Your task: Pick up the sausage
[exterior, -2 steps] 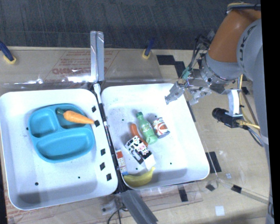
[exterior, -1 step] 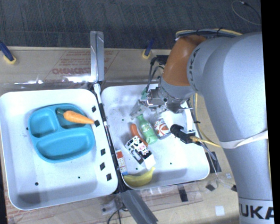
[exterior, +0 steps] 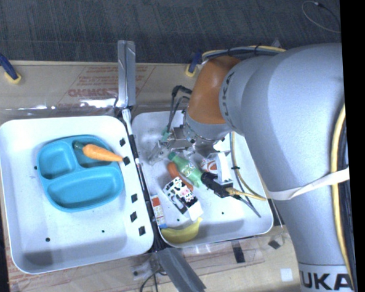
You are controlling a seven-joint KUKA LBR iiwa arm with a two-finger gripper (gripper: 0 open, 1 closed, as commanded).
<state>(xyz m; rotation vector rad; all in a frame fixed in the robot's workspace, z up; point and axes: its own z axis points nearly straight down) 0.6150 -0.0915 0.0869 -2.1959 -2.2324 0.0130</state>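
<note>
Camera view — sausage (exterior: 173, 171) just below tool (exterior: 181, 150), right bin (exterior: 249, 221) — tool's state unclear.

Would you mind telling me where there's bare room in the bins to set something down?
Left bin: bare floor in front of the blue plate, and a strip along its left wall. Right bin: crowded around the end effector, sausage and banana.

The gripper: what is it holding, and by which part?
It cannot be told: the gripper is low in the right bin near the sausage, its hold hidden.
</note>
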